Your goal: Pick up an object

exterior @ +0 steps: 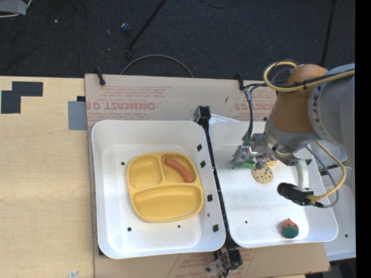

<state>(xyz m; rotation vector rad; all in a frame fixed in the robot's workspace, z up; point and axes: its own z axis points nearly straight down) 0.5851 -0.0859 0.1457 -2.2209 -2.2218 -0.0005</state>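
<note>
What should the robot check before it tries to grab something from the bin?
1. Gripper is over the right bin: ok.
2. Something to pick is close: ok, a tan cookie lies just beside the gripper.
3. Whether the jaws are open enough: cannot tell, they are too small and blurred.
4. Gripper already holds something: cannot tell; a green bit by the wrist is unclear.
5. Other choices are reachable: ok, a red and green toy sits apart near the bin's front corner.
6. Left bin's yellow tray with the sausage is out of the way: ok.
</note>
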